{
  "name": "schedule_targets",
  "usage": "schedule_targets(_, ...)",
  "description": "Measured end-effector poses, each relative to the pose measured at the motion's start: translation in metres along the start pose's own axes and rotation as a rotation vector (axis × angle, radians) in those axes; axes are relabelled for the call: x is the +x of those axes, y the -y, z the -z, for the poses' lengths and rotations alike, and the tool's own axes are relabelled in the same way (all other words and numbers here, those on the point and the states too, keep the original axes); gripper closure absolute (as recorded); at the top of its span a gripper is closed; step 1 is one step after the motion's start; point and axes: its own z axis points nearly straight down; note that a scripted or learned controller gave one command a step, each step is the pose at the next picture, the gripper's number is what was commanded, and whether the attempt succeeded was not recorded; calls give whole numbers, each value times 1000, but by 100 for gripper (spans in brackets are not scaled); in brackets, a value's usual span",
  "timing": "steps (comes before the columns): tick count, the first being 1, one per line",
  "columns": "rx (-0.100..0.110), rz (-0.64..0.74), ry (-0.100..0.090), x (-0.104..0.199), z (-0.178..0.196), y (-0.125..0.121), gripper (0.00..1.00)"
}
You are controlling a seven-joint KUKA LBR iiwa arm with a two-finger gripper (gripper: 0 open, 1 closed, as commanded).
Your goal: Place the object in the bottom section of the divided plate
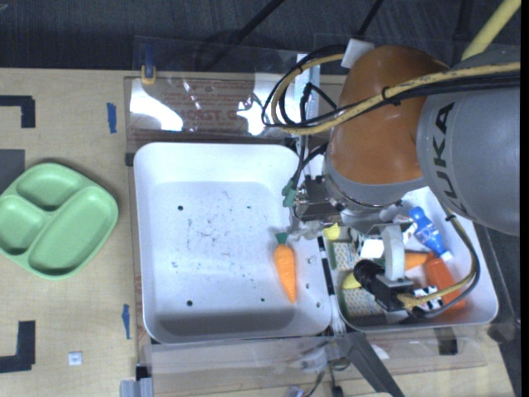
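The carrot (285,273) lies on the floor of the left bin (207,222). It sits just beside the gripper (310,213), a little below it in the picture and on the side away from the arm. Its green top points up toward the gripper and its tip points toward the bin's near edge. The view does not show it being held. The wrist hides the gripper's working end, so I cannot tell whether the gripper is clenched or released.

The carrot rests close to the wall between the left bin and the right bin (488,304). The right bin lies under and behind the gripper and is crowded with small items.

The divided plate (114,209) stands on the bench (66,131), well apart from the gripper on the far side of the left bin. Its large bottom section (74,231) is bare.

Several things could go wrong from here:
- The carrot is tapered and smooth, so a grip near the thin end may squeeze it out sideways.
- The nearby bin wall may block a clean descent or catch the gripper.
- The carry to the plate is long, so a weak hold could drop the carrot on the way.
- A release too far up the plate would land it in one of the smaller sections.
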Motion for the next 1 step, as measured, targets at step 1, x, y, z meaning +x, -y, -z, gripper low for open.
schedule_targets(1, 0, 0, 0, 0, 0, 0, 0)
